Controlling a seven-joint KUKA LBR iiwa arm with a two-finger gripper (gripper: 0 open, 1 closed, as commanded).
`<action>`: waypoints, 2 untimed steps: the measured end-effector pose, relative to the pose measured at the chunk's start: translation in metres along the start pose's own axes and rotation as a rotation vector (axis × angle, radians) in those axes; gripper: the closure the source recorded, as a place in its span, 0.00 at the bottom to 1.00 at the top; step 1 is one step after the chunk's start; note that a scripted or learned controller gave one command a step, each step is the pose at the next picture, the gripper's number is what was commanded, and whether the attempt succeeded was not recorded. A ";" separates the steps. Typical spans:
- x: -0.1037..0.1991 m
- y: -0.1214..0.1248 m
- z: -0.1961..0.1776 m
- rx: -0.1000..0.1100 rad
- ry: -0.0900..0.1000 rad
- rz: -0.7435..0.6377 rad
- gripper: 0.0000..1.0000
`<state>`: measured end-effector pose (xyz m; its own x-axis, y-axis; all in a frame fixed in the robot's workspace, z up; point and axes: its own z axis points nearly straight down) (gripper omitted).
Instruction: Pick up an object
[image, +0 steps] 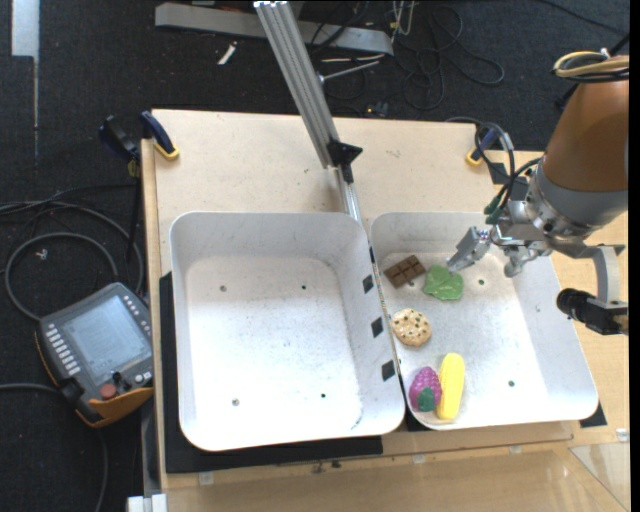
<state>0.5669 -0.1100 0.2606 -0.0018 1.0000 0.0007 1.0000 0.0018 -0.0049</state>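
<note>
Grey and orange, my arm hangs over the right white plastic bin (560, 330), and its gripper (492, 252) has its fingers spread apart with nothing between them. Just below its left finger (466, 250) I see the flat green leaf-shaped toy (443, 284). Left of that lies the brown chocolate-bar piece (404, 270); further below, the round speckled cookie (410, 327).

Illumination even and bright, diffuse from overhead. White bins (270, 330) near overexposure, with mild glare on the rims. Shadows soft and short; a faint one lies under the end effector (490, 250). Dark floor (70, 120) far left of the end effector is underexposed. Focus moderate, detail slightly soft, resolution low.
</note>
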 end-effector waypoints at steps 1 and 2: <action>0.000 0.001 -0.003 -0.005 -0.001 0.002 0.00; 0.002 -0.004 0.061 0.002 0.000 0.003 0.00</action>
<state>0.5628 -0.1074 0.1996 0.0014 1.0000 0.0010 1.0000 -0.0014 -0.0074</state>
